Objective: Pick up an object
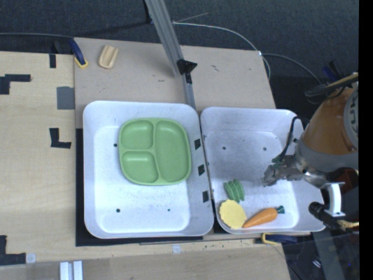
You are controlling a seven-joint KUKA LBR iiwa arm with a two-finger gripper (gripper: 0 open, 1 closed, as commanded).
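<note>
On the far left of the surface (233, 74), beyond the bins, a small tan block (108, 56) lay beside a blue and yellow clamp (78, 53). The left bin (99, 214) carried a green divided plate (155, 151), lying flat in its far half with three compartments facing up. A grey metal pole (166, 28) slanted in from the far edge and ended near the seam between the two bins. In the right bin (250, 121), three things lay close together along the near edge: a small green ribbed piece (235, 189), a yellow round piece (232, 214) just nearer than it, and an orange carrot (262, 216) to the right, its green tip pointing right. The hand (274, 175) hung over the right half of that bin, right of the green piece and farther than the carrot, touching none of them; whether it was released or clenched could not be told. The arm's orange band (329, 130) sat at the right.
</note>
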